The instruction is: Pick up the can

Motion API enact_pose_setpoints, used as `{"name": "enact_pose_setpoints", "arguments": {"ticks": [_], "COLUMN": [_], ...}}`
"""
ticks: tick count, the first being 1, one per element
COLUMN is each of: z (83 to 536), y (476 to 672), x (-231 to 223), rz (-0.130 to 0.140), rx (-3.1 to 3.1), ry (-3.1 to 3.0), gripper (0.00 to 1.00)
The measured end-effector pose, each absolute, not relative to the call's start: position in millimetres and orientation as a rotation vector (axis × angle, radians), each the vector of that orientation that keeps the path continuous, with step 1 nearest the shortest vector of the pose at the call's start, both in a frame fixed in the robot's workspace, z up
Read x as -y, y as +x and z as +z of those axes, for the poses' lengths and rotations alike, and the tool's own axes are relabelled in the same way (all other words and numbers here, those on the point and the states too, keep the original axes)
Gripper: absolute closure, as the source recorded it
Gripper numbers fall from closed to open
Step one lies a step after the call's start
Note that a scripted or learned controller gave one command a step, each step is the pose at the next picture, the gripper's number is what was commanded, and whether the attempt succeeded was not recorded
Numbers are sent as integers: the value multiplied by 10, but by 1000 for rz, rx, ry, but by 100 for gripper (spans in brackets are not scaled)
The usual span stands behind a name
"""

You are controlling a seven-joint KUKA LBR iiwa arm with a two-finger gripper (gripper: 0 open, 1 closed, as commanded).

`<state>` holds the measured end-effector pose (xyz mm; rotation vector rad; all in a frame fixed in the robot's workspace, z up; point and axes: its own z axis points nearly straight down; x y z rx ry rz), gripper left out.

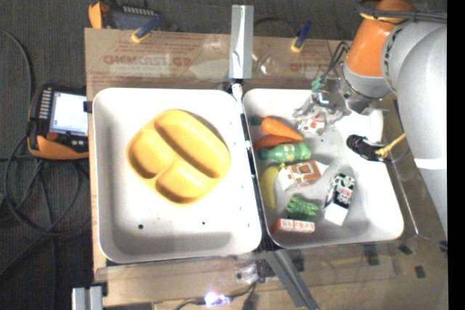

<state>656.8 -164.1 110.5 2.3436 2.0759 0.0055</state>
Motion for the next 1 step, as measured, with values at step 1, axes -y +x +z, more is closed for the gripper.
{"name": "enact_pose_setpoints", "arguments": {"ticks": [1], "z": [2181], "y": [6515], "x": [1407], "rz": [-6], "rx": [-1874], "ry": [2521], "gripper": [100]}}
